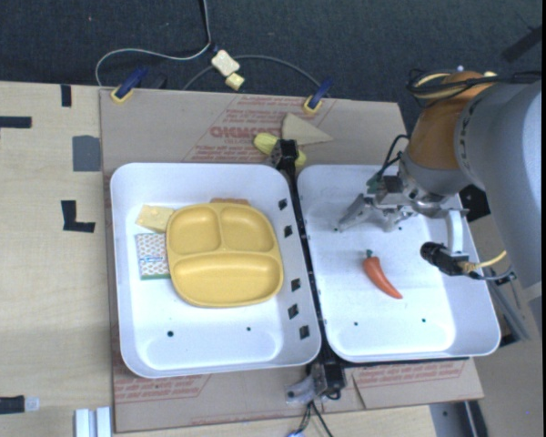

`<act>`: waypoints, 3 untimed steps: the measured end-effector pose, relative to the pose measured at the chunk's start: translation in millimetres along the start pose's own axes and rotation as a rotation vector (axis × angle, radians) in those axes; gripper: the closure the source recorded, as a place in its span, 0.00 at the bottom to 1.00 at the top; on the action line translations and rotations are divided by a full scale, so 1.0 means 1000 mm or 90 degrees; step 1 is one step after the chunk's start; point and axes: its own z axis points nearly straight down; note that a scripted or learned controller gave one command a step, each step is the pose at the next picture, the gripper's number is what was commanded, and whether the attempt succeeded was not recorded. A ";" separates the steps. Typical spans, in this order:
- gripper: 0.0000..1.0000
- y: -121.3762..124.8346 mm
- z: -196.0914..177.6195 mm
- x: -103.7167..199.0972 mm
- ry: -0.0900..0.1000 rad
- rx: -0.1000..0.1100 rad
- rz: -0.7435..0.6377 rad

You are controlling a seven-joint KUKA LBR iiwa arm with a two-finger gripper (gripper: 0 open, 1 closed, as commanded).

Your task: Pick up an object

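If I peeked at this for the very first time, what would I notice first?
Probably the big yellow plate with its sections, sitting in the left bin on top of some smaller flat things. Next, the little orange carrot lying by itself in the right bin. Then the grey robot arm with its orange band, reaching in from the right, its gripper above the carrot's bin.

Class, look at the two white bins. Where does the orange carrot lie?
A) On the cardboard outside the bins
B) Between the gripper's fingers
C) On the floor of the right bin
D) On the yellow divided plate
C: the carrot lies alone on the white floor of the right bin, below the gripper and apart from it.
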 end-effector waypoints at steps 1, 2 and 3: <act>0.00 -0.056 0.004 0.015 -0.005 -0.015 0.002; 1.00 -0.054 -0.006 0.013 -0.006 -0.015 0.002; 0.00 -0.054 -0.005 0.014 -0.005 -0.014 0.002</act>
